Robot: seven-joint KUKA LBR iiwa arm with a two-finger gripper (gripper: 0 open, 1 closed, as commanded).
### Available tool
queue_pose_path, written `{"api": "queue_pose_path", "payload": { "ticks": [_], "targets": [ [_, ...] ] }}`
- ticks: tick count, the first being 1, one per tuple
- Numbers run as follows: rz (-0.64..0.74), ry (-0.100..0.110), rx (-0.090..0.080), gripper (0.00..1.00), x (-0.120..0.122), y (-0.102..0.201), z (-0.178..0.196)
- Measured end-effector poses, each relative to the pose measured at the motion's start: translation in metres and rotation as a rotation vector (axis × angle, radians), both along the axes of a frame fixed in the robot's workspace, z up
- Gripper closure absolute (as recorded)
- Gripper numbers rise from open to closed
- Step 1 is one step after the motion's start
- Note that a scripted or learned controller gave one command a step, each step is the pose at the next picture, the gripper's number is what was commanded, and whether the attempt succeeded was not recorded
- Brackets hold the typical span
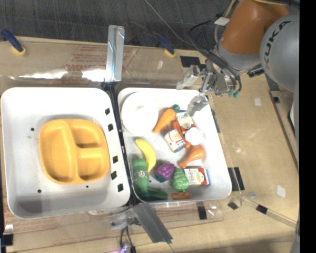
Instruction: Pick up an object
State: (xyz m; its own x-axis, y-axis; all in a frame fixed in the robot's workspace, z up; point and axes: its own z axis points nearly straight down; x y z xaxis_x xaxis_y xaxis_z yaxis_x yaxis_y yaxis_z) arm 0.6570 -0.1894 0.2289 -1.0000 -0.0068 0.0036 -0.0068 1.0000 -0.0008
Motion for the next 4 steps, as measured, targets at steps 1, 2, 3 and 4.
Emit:
{"api": "queue_pose_path", "payload": {
  "ticks": [1, 2, 3, 4],
  "targets": [
    [-0.080, 0.004, 0.003, 0.00, -0.116, -0.017, -0.072],
    [-0.174, -0.039, -0.009, 0.00, -0.116, -0.023, -0.111],
    [-0.232, -0.067, -0.006, 0.00, -0.150, 0.014, -0.118],
    [-0.211, -0.040, -0.003, 0.00, -0.167, -0.011, -0.129]
  ]
}}
